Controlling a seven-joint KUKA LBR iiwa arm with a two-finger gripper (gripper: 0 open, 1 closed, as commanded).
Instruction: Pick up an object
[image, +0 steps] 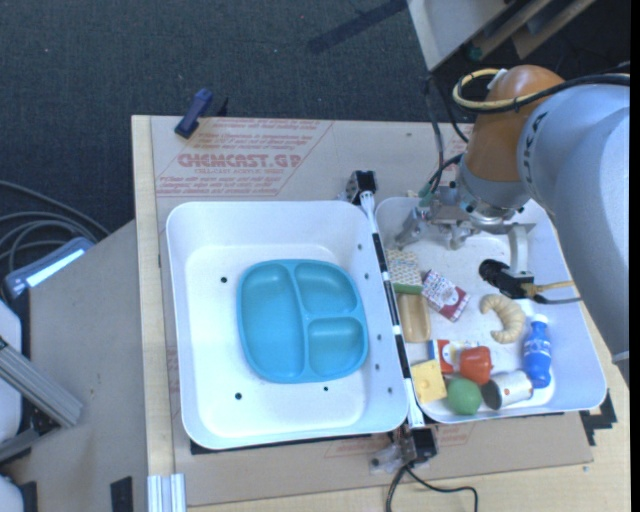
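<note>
You are looking for something to pick up, and all the small things are sitting in the right bin (585, 385). A croissant (506, 316) is lying near the middle, with a blue bottle (537, 352) just beside it. A green ball (463, 397) and a red block (474, 363) are sitting close together at the near end, next to a yellow piece (428, 381). A little red-and-white packet (444, 294) is lying farther up. They are bunched together, so grabbing just one may be tricky.

The gripper (452, 222) is hanging over the far end of that bin, away from most of the toys. I cannot tell if its claw is released or clenched, and I see nothing in it. The arm (560, 130) is reaching in from the right, so it is covering part of the bin.

The left bin (190, 300) is holding a blue divided plate (302, 320), lying flat in the middle. Both bins are resting side by side on a cardboard sheet (240, 160).
</note>
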